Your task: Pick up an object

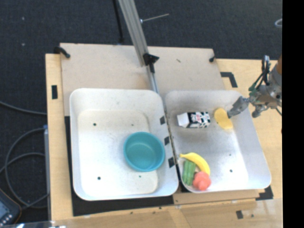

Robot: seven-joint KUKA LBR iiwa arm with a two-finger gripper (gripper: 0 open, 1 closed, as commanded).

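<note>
The right bin [247,156] holds a small white and black carton [194,119] lying on its side, and a yellow rounded object [223,118] just to the carton's right. In the bin's front left corner lie a banana [198,161], a green vegetable [189,171] and a red fruit [202,180], packed together. My gripper [248,108] hangs over the right bin's far right edge, to the right of the yellow object. Its two fingers are spread apart with nothing between them, so it is open. The left finger's tip is close to the yellow object.
A teal bowl [144,151] sits in the left bin [95,127] towards its right side. A slanted metal pole [135,25] rises from behind the bins, above where they meet. The wooden bench [57,141] surrounds both bins.
</note>
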